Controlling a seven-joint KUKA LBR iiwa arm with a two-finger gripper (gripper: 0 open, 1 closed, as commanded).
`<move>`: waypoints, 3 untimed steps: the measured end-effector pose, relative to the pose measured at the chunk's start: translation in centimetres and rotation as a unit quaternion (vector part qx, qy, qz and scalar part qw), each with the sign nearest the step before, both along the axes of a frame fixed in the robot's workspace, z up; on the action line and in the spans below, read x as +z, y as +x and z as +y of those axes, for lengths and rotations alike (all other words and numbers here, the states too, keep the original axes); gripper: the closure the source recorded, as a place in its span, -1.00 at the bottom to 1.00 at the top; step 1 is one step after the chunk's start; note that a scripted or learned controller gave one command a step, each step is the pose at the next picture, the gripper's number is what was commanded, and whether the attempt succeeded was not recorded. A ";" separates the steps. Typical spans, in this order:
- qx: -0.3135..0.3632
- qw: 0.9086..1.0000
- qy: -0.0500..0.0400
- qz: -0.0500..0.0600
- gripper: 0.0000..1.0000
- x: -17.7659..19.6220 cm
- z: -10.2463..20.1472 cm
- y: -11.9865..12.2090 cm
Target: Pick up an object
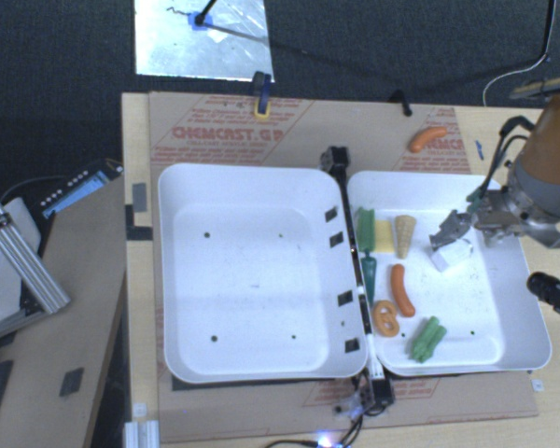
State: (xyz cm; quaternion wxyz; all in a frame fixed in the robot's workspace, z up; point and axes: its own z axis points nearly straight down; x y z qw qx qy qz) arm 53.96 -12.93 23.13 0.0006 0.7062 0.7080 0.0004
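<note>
The right bin (518,292) holds several small toy foods. Along its left side lie a green vegetable (364,225), a yellow block (384,235) and a tan cone (405,234). Lower down are an orange sausage (403,290), a brown pretzel (385,318) and a green ridged piece (427,338). A small white piece (445,257) lies in the middle of the bin. My gripper (451,232) hangs right over that white piece, reaching in from the right, just above it or touching it.
The left bin (182,250) stands beside the right one, with a black divider strip (355,259) between them. Another orange sausage (427,138) lies on the cardboard behind the right bin. A yellow clamp (261,96) sits at the bench's back edge.
</note>
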 end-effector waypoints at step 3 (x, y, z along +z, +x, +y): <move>0.003 1.000 0.001 -0.005 1.00 -4.2 7.5 2.5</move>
